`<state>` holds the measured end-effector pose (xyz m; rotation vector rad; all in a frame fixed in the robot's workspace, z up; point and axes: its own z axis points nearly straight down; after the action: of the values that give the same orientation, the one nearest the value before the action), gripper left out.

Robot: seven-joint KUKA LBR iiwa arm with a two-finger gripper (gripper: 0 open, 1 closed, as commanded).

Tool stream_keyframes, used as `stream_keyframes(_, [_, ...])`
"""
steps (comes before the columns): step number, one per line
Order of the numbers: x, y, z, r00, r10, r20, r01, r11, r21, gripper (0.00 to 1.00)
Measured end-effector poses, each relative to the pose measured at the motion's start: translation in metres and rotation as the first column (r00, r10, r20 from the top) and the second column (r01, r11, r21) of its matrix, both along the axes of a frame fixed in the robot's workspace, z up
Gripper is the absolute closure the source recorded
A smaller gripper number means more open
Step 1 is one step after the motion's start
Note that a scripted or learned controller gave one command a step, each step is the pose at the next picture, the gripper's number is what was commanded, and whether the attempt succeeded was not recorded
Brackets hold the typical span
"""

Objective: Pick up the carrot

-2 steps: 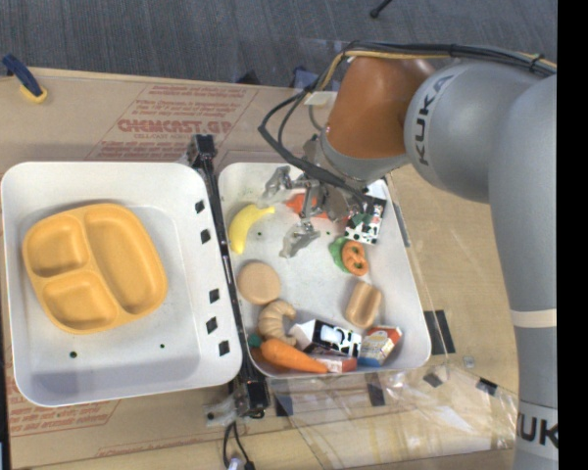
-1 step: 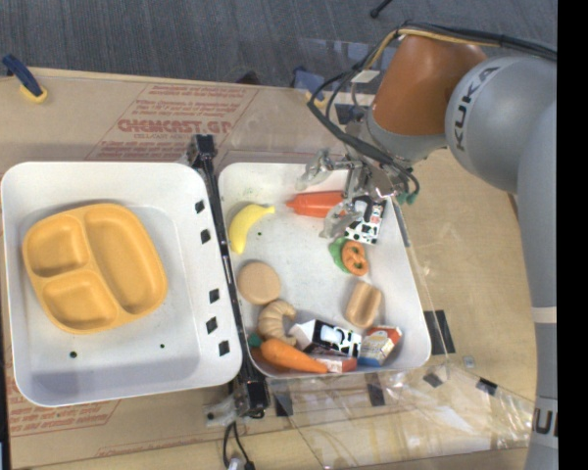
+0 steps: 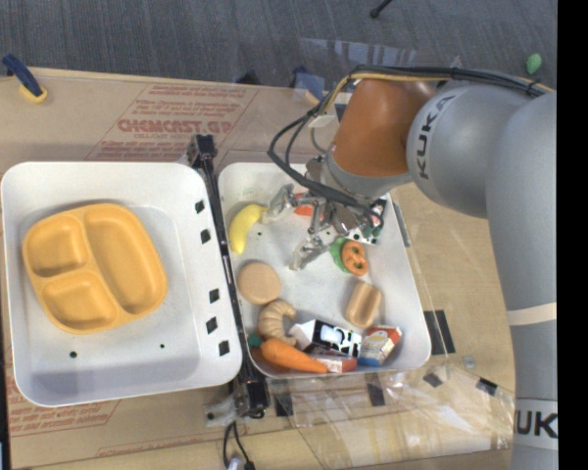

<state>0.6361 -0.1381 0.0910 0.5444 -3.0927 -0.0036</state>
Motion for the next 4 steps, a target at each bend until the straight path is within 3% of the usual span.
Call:
stream_keyframes(1, [-0.043, -0.077, 0.159, 0.985, 0.172, 0.017, -0.171, 0.985, -0.014, 0.00])
stream_keyframes(2, [-0.058, -0.069, 0.056, 0.868, 0.497, 0.000, -0.497, 0.868, 0.003, 0.00])
stream_keyframes(3, [-0.039, -0.070, 0.003, 0.592, 0.806, 0.005, -0.806, 0.593, -0.005, 0.00])
stream_keyframes(4, [-0.037, -0.068, 0.015, 0.589, 0.808, 0.009, -0.808, 0.589, -0.007, 1.00])
